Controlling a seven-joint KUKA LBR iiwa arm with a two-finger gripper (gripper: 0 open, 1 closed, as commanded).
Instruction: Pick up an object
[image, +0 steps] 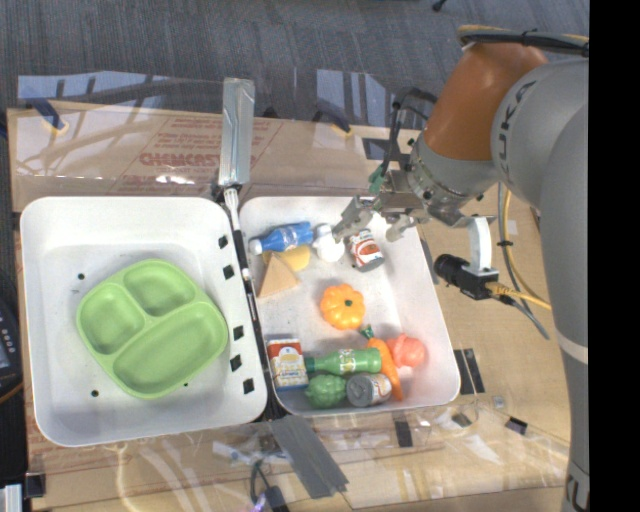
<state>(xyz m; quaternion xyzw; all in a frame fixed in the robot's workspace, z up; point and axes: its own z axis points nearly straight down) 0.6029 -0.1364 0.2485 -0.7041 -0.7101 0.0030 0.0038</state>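
While the grey arm (540, 130) reaches in from the right over the far end of the right bin (440, 335), most of the risk lies in how crowded that bin is. Its neighbour, the left bin (40, 260), bears a green divided plate (150, 325) well apart from the action. The gripper (372, 218) hangs with its fingers spread apart and nothing between them, just above a small red and white can (366, 250), which looks like the thing it is after. That can lies tilted near the far right wall, so one finger could strike the wall or ride over the can's round side and knock it away instead of closing on it. Just to the left sit a blue bottle (283, 237) and a yellow wedge (281, 270); a finger straying that way could catch the bottle's white cap. Nearer lie an orange pumpkin (342, 306), a green bottle (342, 362), a small red carton (287, 362), a carrot (385, 362) and a pink ball (408, 351), bunched together, clear of the fingers for now.
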